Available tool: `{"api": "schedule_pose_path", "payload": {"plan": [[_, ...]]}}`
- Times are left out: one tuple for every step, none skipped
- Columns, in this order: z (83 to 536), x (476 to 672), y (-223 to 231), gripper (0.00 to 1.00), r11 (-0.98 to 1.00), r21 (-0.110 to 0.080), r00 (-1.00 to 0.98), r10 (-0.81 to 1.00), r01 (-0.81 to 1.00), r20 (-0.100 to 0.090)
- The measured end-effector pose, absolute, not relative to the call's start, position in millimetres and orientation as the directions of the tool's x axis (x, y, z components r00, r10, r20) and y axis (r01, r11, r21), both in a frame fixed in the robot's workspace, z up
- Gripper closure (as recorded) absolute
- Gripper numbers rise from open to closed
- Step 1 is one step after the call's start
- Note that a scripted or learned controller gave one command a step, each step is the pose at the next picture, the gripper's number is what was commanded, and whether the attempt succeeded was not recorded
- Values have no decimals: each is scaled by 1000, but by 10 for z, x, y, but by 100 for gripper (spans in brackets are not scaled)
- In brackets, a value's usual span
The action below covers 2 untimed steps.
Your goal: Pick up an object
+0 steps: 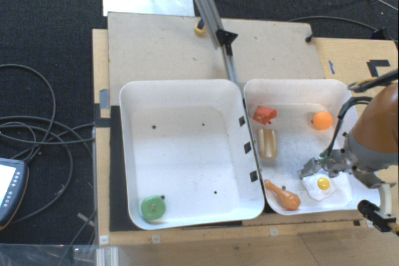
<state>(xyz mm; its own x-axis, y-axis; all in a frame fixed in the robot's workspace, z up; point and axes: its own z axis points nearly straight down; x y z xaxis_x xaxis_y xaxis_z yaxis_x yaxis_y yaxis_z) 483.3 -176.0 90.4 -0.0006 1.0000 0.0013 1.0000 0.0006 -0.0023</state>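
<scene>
No readable writing or brand marks anywhere that I can make out, just a few small black tabs along the wall between the two bins. The arm (pixel 377 134) comes in from the right edge of the frame, orange band showing, bent down over the lower right part of the right bin (pixel 293 89). Its gripper (pixel 316 166) sits low, just above and left of the fried egg toy (pixel 322 186), white with a yellow yolk, which lies near the lower right corner of that bin. The dark fingers (pixel 309 169) point toward the left and look close to the egg's upper edge, but I can't tell whether they're spread or closed, and nothing is visibly between them. Also in the right bin: an orange carrot-like piece (pixel 282 194) at the bottom edge, left of the egg, a tan cylinder (pixel 267 142) near the divider, a red block (pixel 264 113) above it, and an orange ball (pixel 322 120) toward the upper right. The left bin (pixel 181 89) has a green round thing (pixel 153 207) in its lower left corner. Both bins sit on the tabletop (pixel 162 40).
</scene>
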Motion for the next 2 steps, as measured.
{"api": "schedule_pose_path", "payload": {"plan": [[1031, 4848, -1769, 100, 1, 3, -1, 1000, 1000, -1], [1615, 4959, -1745, 100, 6, 8, -6, 1000, 1000, -3]]}}
